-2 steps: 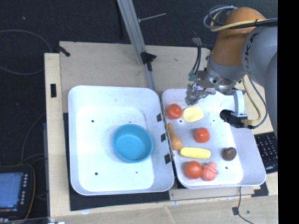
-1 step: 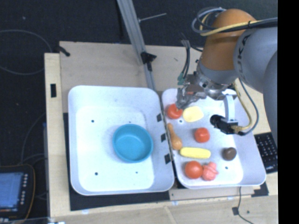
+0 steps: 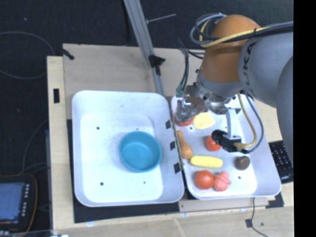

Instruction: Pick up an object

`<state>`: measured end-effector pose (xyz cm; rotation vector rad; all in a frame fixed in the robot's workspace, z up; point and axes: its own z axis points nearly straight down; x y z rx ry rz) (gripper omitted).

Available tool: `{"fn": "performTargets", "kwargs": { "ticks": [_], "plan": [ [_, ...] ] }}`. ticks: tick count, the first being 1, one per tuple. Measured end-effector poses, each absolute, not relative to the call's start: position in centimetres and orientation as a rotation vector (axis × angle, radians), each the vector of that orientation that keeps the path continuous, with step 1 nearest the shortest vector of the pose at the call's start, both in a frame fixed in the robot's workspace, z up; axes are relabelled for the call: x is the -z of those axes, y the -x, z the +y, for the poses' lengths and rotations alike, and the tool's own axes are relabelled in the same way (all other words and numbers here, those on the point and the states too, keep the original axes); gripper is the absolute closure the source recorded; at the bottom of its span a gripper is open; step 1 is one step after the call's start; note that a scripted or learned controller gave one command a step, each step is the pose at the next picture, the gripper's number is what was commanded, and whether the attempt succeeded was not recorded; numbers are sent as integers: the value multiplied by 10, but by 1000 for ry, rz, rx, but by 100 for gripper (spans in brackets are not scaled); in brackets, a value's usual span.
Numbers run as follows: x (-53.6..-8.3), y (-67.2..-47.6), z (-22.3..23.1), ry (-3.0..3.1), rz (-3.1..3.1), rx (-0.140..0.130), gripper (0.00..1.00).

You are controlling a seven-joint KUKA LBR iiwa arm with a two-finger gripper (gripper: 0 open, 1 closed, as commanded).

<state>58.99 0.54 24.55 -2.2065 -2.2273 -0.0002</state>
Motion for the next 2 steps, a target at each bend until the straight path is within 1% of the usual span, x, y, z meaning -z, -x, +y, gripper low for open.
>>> {"fn": "performTargets", "kwargs": {
  "ticks": [1, 2],
  "plan": [
    [-242, -557, 45, 2210, -2226, -5, 100],
    [-233, -535, 86, 2208, -2227, -7, 100]
  ]
}}
